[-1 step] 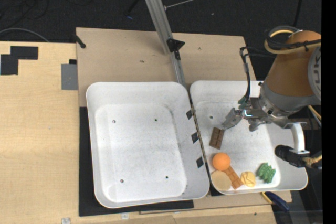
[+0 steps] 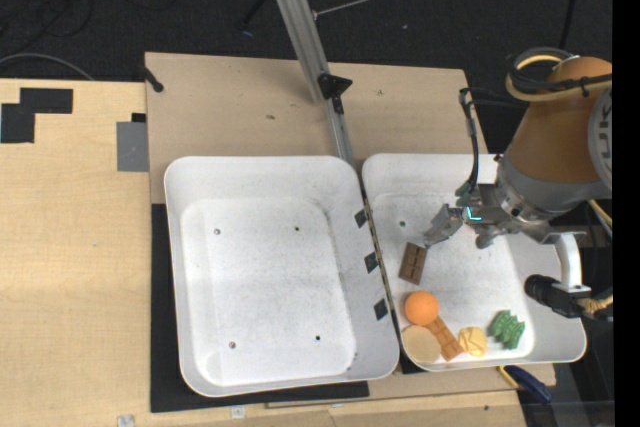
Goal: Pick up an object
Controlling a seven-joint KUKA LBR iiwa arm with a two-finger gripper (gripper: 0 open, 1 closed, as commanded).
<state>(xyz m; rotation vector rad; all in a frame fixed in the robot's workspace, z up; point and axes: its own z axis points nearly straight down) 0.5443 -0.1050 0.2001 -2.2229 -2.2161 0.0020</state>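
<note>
- A light wooden bench (image 2: 70, 245) fills the left of the scene, with a tan board (image 2: 250, 110) behind the bins and dark floor with loose cables beyond it.
- A grey metal rail (image 2: 300, 25) slants down from the top toward the gap between the two bins.
- The left white bin (image 2: 190, 190) lies beside the right white bin (image 2: 390, 175), their rims touching along the middle, with small black clips on that seam.
- The arm (image 2: 560, 135), orange above the wrist, reaches in over the right bin from the right side.
- Its gripper (image 2: 440, 227) points left and down over the bin floor; the fingers stand slightly apart, with nothing between them.
- A brown rectangular block (image 2: 413, 262) lies flat just below and left of the fingertips, near them but apart.
- An orange ball (image 2: 421, 306) sits lower down, near the left wall of that bin.
- A tan wooden piece (image 2: 432, 341) lies just below the ball, touching a pale yellow object (image 2: 472, 341).
- A green object (image 2: 507, 328) rests by the bin's lower right corner.
</note>
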